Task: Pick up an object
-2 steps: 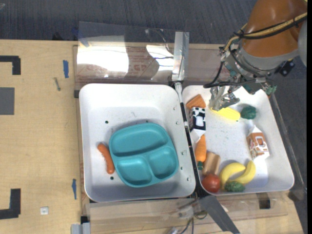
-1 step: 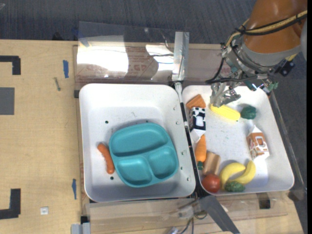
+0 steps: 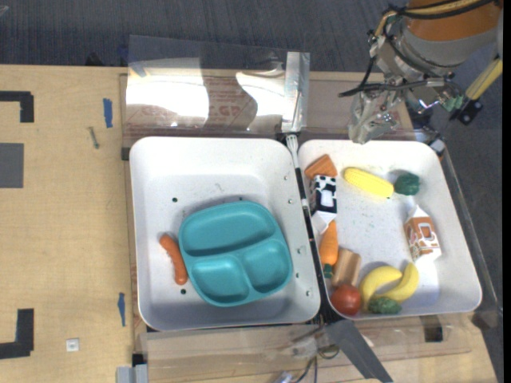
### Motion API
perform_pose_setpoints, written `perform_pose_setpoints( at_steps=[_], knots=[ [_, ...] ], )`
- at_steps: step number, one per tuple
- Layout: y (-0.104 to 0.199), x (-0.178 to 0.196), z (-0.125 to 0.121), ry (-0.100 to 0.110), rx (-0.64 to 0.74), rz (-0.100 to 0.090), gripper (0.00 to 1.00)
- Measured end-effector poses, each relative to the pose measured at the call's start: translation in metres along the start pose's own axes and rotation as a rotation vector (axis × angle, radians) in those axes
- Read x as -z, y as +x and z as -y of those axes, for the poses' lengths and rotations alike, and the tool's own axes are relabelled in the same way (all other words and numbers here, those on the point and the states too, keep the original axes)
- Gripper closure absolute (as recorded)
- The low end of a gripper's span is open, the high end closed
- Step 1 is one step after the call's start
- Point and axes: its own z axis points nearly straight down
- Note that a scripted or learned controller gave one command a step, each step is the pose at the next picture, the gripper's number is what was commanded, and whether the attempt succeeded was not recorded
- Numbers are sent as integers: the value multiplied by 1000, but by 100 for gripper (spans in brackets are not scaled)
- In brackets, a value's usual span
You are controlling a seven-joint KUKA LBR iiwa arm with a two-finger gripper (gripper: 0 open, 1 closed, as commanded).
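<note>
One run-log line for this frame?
claw: above right bin's far rim, holding nothing | corn cob, bananas: in right bin | teal tray: left bin

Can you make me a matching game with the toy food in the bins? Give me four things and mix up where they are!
Things:
1. teal divided plate
2. tomato
3. corn cob
4. hot dog

Places:
A. right bin, near corner, by the bananas
B. left bin, in the middle
C. left bin, just left of the plate
D. right bin, far end, beside a green toy

Pairs: 1-B, 2-A, 3-D, 4-C
</note>
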Motion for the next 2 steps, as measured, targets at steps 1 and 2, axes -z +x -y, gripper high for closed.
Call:
perform_pose_setpoints(
  at_steps=[1, 2],
  knots=[
    [-2, 11, 0, 2, -2, 10, 100],
    [46, -34, -4, -6, 215, -9, 100]
  ],
)
